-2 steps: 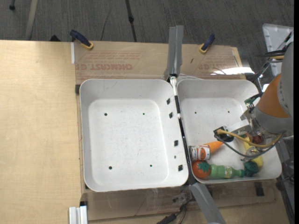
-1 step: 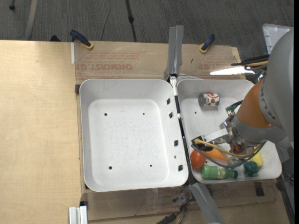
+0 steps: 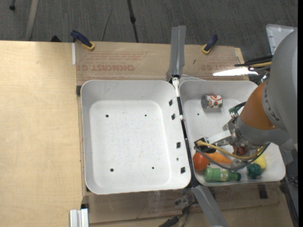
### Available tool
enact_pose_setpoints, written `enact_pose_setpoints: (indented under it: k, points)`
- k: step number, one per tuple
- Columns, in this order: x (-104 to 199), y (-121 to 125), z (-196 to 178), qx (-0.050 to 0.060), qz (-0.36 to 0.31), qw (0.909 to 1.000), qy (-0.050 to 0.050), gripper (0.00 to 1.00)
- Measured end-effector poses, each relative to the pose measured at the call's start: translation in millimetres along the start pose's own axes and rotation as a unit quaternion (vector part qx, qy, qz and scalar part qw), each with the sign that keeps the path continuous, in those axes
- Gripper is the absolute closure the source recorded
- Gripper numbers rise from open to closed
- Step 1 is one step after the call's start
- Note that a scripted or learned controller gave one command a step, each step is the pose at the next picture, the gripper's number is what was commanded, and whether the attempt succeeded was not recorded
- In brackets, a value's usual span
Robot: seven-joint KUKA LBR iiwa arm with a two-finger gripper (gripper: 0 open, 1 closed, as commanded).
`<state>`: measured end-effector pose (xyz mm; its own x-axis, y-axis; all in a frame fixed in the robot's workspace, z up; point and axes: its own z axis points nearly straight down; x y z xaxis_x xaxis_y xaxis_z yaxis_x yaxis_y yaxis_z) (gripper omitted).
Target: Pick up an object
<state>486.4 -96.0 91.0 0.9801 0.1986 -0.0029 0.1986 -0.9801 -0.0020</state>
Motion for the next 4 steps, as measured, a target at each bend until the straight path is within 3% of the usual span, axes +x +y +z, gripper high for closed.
enact_pose_setpoints:
  k: [1,2,3,4]
  points:
    - [93,18,0,-0.001,-0.002,1.0000,-0.001,0.00]
    - [143,38,3,0.007,0.001,0.9998,-0.018,0.00]
    - [72,31,0,0.000,-0.053,0.9986,-0.001,0.00]
    - [-7,6,-1,-0.001,0.001,1.0000,0.003,0.00]
